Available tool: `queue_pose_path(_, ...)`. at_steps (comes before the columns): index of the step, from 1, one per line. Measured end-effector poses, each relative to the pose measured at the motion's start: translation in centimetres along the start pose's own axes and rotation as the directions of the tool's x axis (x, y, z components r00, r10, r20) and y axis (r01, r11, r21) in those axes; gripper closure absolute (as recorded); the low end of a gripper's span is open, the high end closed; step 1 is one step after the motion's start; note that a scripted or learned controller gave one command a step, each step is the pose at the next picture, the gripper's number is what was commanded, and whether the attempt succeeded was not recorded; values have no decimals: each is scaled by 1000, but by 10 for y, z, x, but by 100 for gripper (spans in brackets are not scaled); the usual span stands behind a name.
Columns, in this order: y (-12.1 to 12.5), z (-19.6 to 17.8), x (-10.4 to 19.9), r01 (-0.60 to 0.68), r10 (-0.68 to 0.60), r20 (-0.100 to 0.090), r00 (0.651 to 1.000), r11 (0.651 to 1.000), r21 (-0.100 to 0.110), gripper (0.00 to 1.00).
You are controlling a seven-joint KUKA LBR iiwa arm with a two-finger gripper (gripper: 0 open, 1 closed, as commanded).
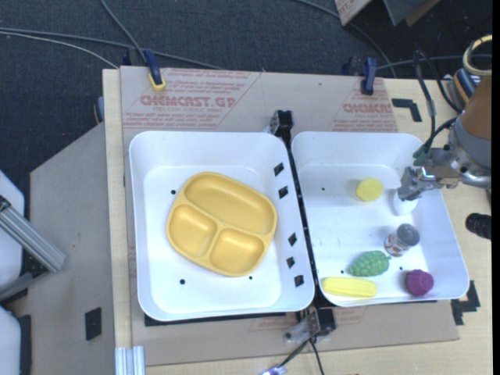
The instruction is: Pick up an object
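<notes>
The right white bin (336,155) holds a yellow ball (369,190), a small grey-capped jar (401,239), a green bumpy toy (369,264), a yellow corn cob (349,287) and a purple fruit (419,282). My gripper (412,186) hangs at the bin's right side, just right of the yellow ball and above the jar. I see nothing between its fingers. The arm comes in from the right edge.
The left white bin (148,209) holds a yellow divided plate (223,223). A black divider with clips runs between the bins. Clamps and cables sit along the bench's far edge.
</notes>
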State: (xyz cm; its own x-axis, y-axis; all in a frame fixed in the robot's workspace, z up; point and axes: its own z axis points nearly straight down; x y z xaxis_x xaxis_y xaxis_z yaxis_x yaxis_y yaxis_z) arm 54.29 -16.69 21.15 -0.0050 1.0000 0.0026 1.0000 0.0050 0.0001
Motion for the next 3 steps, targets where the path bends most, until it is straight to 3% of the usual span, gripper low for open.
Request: queue_pose_path(3,19,-21,149,2,-2,0,1000,1000,-2,100)
